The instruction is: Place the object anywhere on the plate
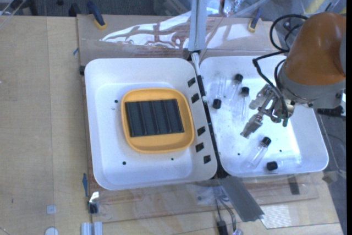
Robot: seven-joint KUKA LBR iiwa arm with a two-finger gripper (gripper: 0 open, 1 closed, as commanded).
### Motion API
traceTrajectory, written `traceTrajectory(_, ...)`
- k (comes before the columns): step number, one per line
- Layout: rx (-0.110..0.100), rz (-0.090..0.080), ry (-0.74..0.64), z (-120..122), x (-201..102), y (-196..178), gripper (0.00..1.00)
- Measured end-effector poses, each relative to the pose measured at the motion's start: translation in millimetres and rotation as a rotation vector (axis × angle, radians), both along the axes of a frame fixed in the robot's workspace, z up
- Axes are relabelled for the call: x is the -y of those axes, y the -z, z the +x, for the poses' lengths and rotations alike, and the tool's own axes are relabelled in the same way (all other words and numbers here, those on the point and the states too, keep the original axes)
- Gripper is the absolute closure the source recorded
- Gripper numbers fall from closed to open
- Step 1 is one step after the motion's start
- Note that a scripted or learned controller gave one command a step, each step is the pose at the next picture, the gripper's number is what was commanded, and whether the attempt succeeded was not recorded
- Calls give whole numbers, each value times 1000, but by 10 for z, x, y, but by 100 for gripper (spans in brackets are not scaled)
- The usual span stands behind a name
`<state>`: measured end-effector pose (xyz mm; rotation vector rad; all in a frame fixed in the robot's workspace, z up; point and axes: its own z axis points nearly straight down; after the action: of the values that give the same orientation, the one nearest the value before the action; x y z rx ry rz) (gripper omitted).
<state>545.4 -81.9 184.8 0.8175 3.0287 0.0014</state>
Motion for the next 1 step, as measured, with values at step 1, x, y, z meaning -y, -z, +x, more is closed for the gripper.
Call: traceTrajectory(1,1,-1,-51,52,531,-428,0)
